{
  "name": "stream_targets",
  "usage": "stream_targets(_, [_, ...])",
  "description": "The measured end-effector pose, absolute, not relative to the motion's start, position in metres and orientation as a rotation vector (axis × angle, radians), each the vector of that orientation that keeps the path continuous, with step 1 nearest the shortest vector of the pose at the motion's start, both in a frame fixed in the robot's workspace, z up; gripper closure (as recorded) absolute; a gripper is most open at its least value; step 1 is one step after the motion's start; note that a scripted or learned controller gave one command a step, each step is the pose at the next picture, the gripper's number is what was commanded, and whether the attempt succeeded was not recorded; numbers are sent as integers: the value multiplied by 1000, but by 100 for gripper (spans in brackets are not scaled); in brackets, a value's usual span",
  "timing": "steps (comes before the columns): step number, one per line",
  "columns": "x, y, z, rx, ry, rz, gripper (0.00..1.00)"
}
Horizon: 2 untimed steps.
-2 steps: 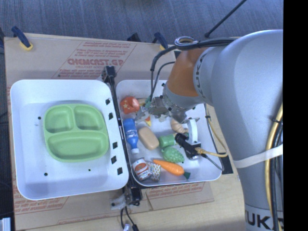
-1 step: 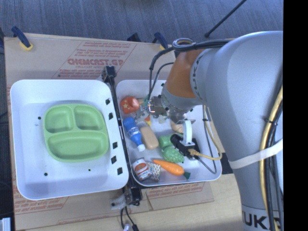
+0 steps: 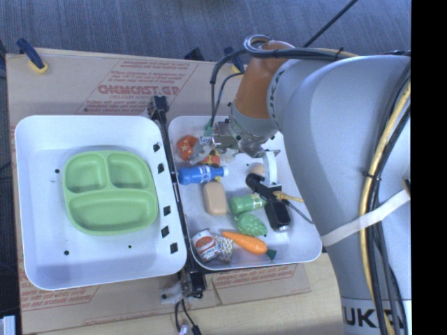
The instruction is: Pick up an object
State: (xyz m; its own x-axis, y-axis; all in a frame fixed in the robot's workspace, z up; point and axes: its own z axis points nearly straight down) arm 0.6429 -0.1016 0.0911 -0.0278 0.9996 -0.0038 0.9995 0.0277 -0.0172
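We see the grey arm (image 3: pixel 328 117) reaching over the right bin (image 3: pixel 297 239), with the end effector (image 3: pixel 213 143) low at that bin's far-left corner. We judge the main risk to be a crowded grasp: the toys lie close together, so a descent could nudge neighbours rather than take one. We cannot tell whether the end effector is apart or together. The left bin (image 3: pixel 28 187) holds a green divided plate (image 3: pixel 110 190). The right bin holds a toy carrot (image 3: pixel 246 241), a blue bottle (image 3: pixel 199 175), a beige block (image 3: pixel 215 199) and a small red toy (image 3: pixel 186 146). The bottle and red toy lie just beside the end effector.
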Motion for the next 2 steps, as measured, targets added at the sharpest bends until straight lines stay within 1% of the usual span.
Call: stream_targets(2, [641, -95, 86, -2668, -1587, 59, 0])
